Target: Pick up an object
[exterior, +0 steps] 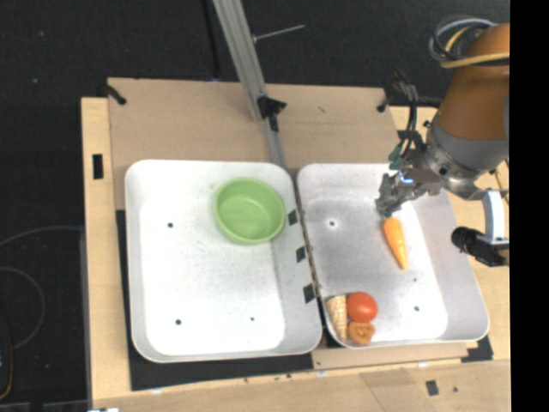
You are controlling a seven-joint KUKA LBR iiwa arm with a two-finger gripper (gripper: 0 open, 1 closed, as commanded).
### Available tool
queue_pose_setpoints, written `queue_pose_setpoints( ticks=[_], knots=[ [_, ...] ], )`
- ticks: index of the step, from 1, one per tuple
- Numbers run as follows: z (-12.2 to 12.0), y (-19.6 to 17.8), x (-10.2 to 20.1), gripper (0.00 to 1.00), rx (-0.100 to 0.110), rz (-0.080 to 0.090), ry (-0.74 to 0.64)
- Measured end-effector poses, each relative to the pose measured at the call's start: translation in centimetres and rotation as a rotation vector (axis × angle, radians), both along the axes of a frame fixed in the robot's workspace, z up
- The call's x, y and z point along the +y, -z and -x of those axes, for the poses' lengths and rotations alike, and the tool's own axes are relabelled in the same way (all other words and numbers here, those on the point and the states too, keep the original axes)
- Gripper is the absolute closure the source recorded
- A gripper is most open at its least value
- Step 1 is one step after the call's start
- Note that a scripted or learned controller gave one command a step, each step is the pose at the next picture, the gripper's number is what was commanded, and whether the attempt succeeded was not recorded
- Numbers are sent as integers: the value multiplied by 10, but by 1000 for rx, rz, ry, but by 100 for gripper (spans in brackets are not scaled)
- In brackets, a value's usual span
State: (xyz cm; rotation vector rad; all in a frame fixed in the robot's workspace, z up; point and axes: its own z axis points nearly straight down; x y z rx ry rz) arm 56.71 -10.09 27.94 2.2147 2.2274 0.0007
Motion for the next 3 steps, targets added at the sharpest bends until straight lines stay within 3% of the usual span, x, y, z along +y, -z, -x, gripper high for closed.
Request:
queue_pose_setpoints(
  ticks=[2,3],
  knots=[
    [-5,2,103,100,4,-1,3],
    [-10,28,155,100,6,0,0]
  ],
)
